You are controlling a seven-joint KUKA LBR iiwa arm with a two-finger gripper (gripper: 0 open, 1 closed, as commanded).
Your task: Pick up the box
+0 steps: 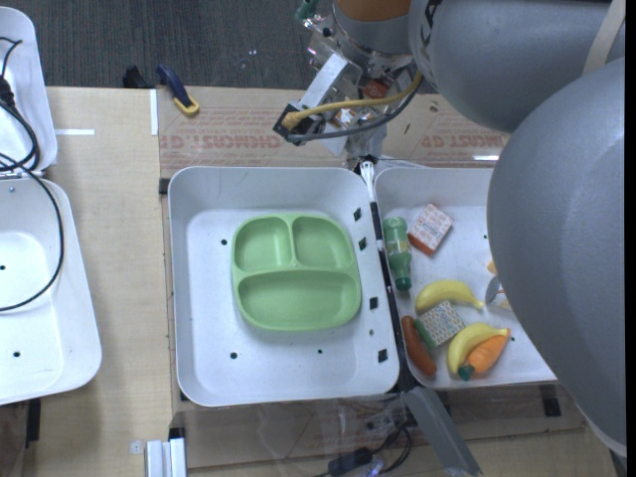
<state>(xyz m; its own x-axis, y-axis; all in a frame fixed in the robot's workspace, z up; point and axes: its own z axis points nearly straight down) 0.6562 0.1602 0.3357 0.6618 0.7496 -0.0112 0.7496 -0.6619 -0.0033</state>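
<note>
The box (pixel 430 229) is small, white on top with orange-red sides, and lies flat in the back part of the right bin (pixel 452 182). My gripper (pixel 364 145) hangs over the far rim where the two bins meet, up and to the left of the box and clear of it. Cables and a yellow hose cover the gripper's body. The grey arm covers the right side of the right bin.
Near the box are a green bottle (pixel 397 252), two bananas (pixel 449 293), a patterned block (pixel 440 321), a carrot (pixel 485 354) and a red item (pixel 418 347). A green divided plate (pixel 295 271) sits in the left bin (pixel 199 296).
</note>
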